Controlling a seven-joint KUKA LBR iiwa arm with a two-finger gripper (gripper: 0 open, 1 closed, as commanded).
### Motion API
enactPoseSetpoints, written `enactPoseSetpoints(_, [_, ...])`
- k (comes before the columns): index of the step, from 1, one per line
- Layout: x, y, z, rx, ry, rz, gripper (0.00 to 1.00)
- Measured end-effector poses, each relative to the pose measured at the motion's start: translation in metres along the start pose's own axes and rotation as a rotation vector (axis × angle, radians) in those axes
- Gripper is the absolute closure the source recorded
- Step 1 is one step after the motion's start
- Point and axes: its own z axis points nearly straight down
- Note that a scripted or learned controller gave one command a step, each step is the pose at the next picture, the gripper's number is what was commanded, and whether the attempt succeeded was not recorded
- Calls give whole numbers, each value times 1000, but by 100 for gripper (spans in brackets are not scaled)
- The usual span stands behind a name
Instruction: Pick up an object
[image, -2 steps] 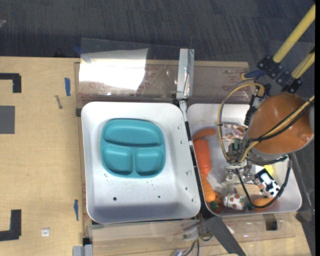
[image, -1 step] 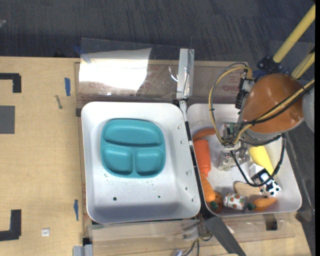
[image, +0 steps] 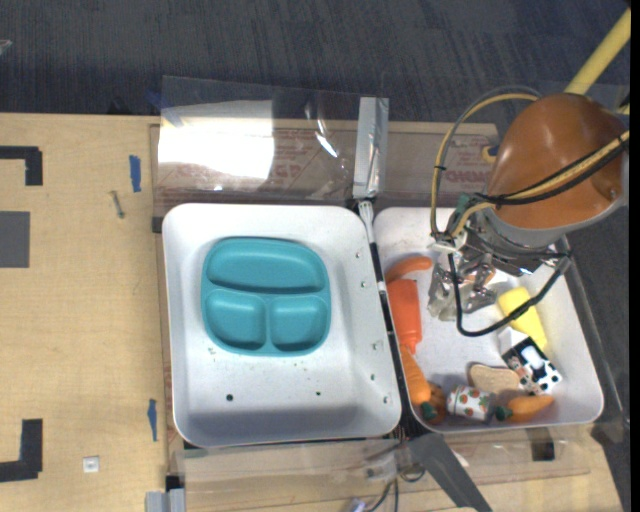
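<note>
The pincer (image: 455, 290) hangs over the right bin (image: 585, 385), fingers apart, holding nothing; a carrot (image: 405, 312) lies just left.

Bins, shallow, white — two: a left bin (image: 190, 400) and a right bin (image: 585, 395).

Tray, teal, three compartments (image: 266, 293) — one, in the left bin.

Toy carrots, orange — two: a long one (image: 405, 312) along the right bin's left wall, a small one (image: 528, 406) at its near edge.

Yellow block (image: 526, 313) — one.

Black-and-white spotted piece (image: 535, 366) — one.

Tan rounded piece (image: 490, 378) — one.

Small white item with coloured spots (image: 468, 402) — one.

Arm with pincer (image: 462, 283) — one.
</note>
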Motion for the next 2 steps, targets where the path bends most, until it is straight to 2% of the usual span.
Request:
enactPoseSetpoints(1, [35, -66, 5, -4, 1, -364, 100])
enactPoseSetpoints(2, [-56, -81, 2, -6, -2, -317, 100])
